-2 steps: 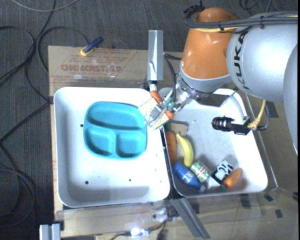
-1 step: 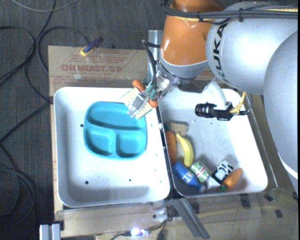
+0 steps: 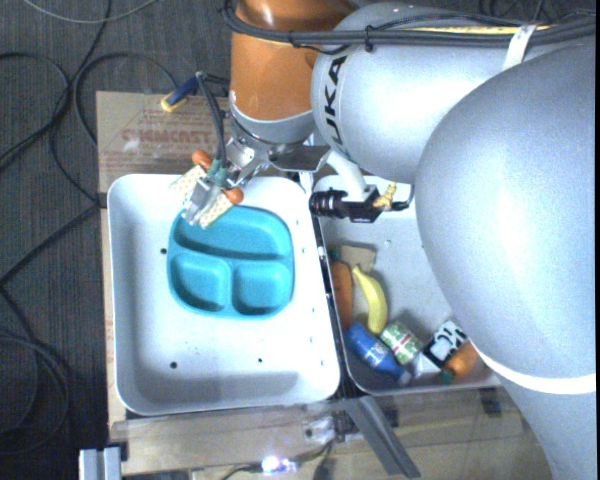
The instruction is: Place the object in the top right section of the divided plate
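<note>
The KUKA arm (image 3: 400,98) reached in from the right and across the right bin (image 3: 420,238), so its gripper (image 3: 208,200) hung over the upper left corner of the divided plate (image 3: 232,263). That blue plate sat in the left white bin (image 3: 140,348), roughly centred, with one long section along its upper side and two smaller sections below.

The jaws pointed down and left; whether they were spread or pressed together could not be told, since the tips were small and cluttered. A small orange piece (image 3: 234,195) showed right beside the tips, near the plate's upper rim. It was probably the object to be placed, but it could not be told whether it sat between the jaws or lay on the rim or the bin floor. A second orange bit (image 3: 201,158) showed just above the gripper, at the bin's top edge, and could be part of the tool.

The gripper was low over the plate's upper edge, likely because the target section lay along that side, so this looked like the drop step and not a pick.

The spare items stayed in the right bin, well apart from the plate: a carrot (image 3: 341,290), a banana (image 3: 371,298), a blue bottle (image 3: 372,353) and a small can (image 3: 401,343), heaped toward the lower end. The desk (image 3: 140,133) carried both bins, and a blue-and-yellow item (image 3: 179,92) lay at its upper edge.
</note>
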